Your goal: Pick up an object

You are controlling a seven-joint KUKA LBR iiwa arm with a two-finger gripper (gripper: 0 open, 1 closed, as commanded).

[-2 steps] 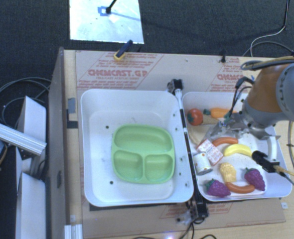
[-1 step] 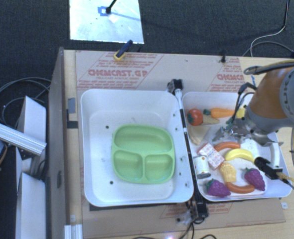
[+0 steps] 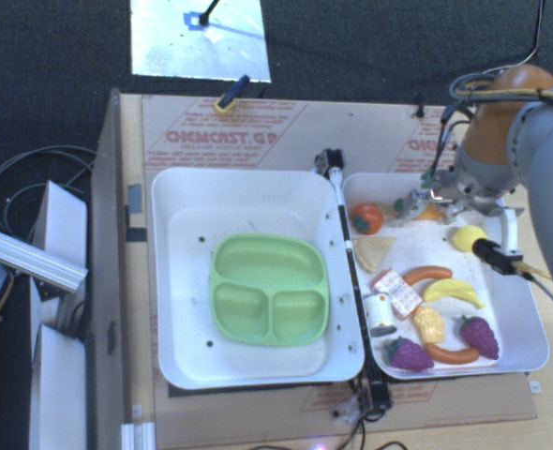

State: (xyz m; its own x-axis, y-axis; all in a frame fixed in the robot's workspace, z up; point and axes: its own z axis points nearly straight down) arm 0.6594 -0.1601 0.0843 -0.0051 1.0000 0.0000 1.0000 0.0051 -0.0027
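My gripper (image 3: pixel 421 204) is low over the far end of the right bin (image 3: pixel 535 336), just right of a red tomato (image 3: pixel 367 218). A small orange piece (image 3: pixel 431 215) lies right under it; whether they touch I cannot tell. A yellow lemon (image 3: pixel 465 239) sits a little to the gripper's right. Nearer the front lie a pale bread wedge (image 3: pixel 374 251), an orange sausage (image 3: pixel 426 275), a banana (image 3: pixel 453 292), a red-and-white carton (image 3: pixel 397 293), a corn cob (image 3: pixel 428 325) and two purple grape bunches (image 3: pixel 479 337) (image 3: pixel 408 354).
The left bin (image 3: pixel 178 251) holds a green divided plate (image 3: pixel 269 289). A black divider rail (image 3: pixel 344 242) runs between the bins. A second orange sausage (image 3: pixel 452 353) and a white cup (image 3: pixel 381 313) lie near the right bin's front.
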